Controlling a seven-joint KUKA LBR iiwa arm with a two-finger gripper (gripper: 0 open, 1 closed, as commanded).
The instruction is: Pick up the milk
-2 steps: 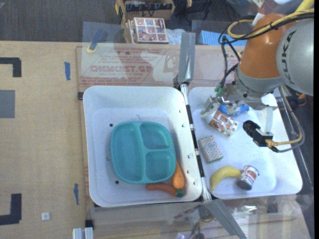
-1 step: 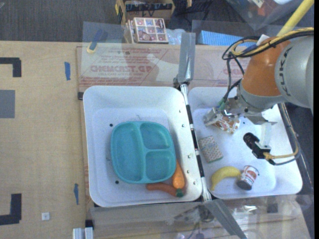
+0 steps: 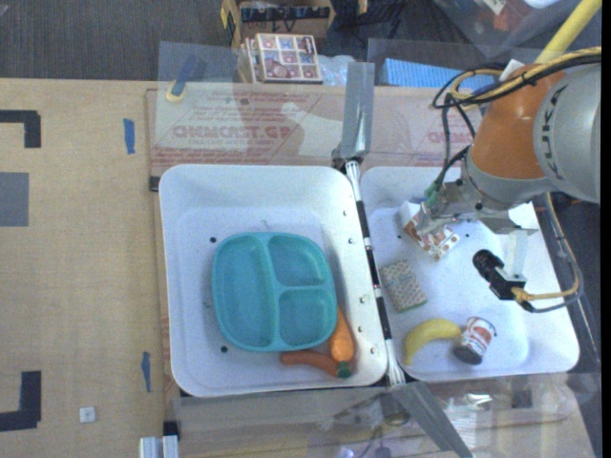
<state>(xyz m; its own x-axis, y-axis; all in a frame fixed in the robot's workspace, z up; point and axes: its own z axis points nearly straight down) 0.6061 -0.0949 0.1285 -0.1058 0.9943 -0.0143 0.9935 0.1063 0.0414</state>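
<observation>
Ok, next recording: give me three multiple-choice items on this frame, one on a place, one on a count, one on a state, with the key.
1. Where does the banana lie?
A. On the teal tray
B. In the right bin, near its front edge
C. On the cardboard behind the bins

2. How many compartments does the teal tray have?
A. Two
B. Three
C. Five

3. How is the small red and white can resting?
A. Tipped on its side beside the banana
B. Upright on the tray
C. Stacked on the patterned box

Key: 1 B, the banana sits on the right bin floor by the near wall. 2 B, raised dividers split the tray into three wells. 3 A, the can's dark end faces sideways and it lies just right of the banana.
</observation>
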